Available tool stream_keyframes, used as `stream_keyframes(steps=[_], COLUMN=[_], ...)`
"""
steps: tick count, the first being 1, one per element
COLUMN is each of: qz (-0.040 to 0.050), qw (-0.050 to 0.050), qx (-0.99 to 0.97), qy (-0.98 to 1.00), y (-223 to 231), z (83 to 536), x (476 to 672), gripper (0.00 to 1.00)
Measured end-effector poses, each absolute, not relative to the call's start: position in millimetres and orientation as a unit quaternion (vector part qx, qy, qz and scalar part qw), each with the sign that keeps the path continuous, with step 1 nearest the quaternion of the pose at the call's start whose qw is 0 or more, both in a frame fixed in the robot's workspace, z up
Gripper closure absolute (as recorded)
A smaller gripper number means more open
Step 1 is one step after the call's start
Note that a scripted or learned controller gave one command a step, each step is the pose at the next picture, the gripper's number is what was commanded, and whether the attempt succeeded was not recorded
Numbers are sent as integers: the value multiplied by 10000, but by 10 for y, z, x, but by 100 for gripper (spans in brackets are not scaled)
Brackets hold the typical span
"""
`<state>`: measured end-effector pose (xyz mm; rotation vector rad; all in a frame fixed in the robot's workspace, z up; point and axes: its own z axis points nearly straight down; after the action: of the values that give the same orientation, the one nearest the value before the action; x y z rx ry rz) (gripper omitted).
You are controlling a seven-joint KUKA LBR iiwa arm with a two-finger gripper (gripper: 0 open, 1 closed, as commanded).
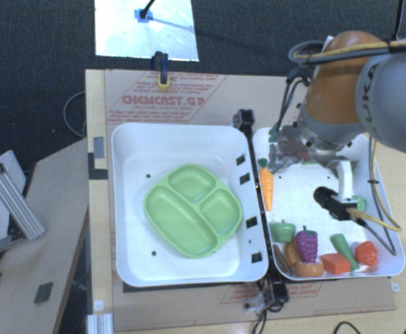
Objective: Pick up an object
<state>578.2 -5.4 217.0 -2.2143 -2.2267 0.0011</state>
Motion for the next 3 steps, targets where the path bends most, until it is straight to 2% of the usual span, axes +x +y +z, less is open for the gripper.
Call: stream_keyframes(steps=[1,2,3], qz=[-11,0,-8], qw=[-2,-2,-3], qx=[-7047,-7067,-7057], qy=[-7095,-7075,-7085], y=[284,254,270], z=[2338,2164,2345], x=[5704,5724,5660], gripper=[100,100,100])
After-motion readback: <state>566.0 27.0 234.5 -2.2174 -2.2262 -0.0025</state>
